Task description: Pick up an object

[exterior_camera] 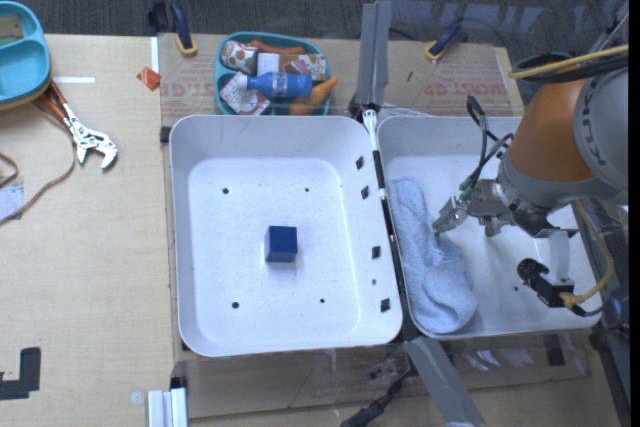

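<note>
My gripper [448, 217] hangs in the right bin [500, 320], fingers open w/ nothing in them, by the light blue cloth [432, 265]. Blue block [282, 243] sits in left bin [200, 245]. Pick's not done.

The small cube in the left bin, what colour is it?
Dark blue. The small cube shows clearly in the camera view, sitting alone on the white floor of the left bin.

Probably a robotics lab: clamped bench [80, 245], two white bins [200, 315].
</note>
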{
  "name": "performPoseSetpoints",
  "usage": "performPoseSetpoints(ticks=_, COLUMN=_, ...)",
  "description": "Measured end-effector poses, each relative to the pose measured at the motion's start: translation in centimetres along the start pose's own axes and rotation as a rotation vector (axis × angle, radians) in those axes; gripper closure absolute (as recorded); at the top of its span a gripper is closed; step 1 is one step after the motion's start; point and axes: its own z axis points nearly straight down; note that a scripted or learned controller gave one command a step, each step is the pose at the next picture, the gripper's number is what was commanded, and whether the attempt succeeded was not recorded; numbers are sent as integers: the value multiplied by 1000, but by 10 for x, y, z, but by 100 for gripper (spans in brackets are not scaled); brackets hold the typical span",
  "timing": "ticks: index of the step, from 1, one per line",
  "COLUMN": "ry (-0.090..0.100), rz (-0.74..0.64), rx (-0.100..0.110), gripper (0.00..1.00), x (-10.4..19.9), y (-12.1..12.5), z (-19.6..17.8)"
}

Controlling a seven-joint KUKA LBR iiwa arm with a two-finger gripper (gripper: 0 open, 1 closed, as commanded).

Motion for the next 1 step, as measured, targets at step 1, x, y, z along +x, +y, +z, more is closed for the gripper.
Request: performPoseSetpoints(ticks=1, ry=-1, rz=-14, rx=-1, gripper=0, x=8, y=-15, z=7)
